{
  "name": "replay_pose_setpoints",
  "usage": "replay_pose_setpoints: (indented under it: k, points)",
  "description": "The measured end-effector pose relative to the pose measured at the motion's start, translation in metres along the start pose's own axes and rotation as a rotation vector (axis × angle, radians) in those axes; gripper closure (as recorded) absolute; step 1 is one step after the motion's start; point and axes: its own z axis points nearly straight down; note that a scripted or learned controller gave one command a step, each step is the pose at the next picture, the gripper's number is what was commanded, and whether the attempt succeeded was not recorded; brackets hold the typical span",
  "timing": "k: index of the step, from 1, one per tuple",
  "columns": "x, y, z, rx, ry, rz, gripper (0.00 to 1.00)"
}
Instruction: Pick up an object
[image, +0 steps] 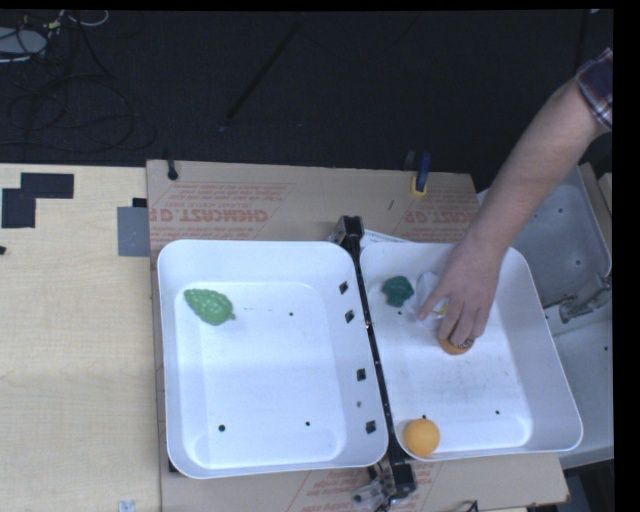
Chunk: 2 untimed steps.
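1. Two white bins side by side — the left bin (262, 400) holds a pale green lump (208, 305).
2. In the right bin (485, 400), a person's hand (462, 305) curls over an orange object (455, 346) — whether it is gripped, I cannot tell.

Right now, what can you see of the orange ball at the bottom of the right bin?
The orange ball is small, round and smooth-looking, bright orange with a paler highlight on top. It sits on the floor of the right bin, in the near-left corner, close against the bin's front wall and next to the black divider between the bins. Nothing grips it; the person's hand is farther up the bin, over a different orange item.
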Motion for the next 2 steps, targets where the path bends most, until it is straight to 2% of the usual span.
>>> replay_pose_setpoints:
  k: [1, 2]
  points:
    - [0.004, 0.024, 0.126, 0.018, 0.007, -0.005, 0.0]
    - [0.025, -0.002, 0.226, 0.019, 0.009, -0.005, 0.0]
